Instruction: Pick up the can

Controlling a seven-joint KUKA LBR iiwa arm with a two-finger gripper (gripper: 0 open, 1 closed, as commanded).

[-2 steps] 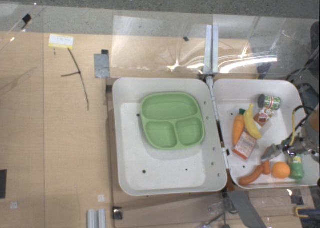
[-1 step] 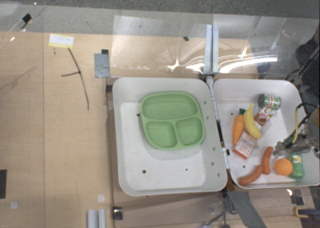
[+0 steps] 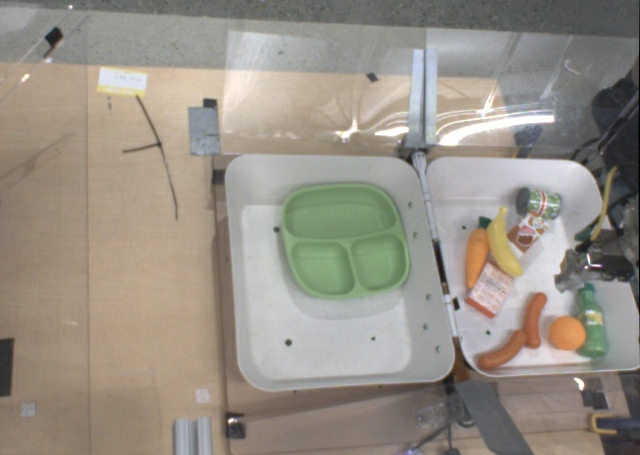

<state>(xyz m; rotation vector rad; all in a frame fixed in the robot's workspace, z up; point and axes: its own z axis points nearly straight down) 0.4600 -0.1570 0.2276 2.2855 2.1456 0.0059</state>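
Observation:
The can [image 3: 538, 203], green and red with a silver end, lies on its side near the far edge of the right bin [image 3: 455, 193]. My gripper [image 3: 582, 269] reaches in from the right edge and hangs over the bin's right side, just above a green bottle [image 3: 593, 319]. It is nearer the camera than the can and to the can's right, well apart from it, with nothing seen in its hold.
A carrot [image 3: 476, 255], a banana [image 3: 504, 244], a red and white carton [image 3: 490, 292], a small packet [image 3: 526, 234], two sausages [image 3: 517, 335] and an orange [image 3: 567, 333] share the right bin. A green divided plate [image 3: 345, 239] lies in the left bin [image 3: 250, 343].

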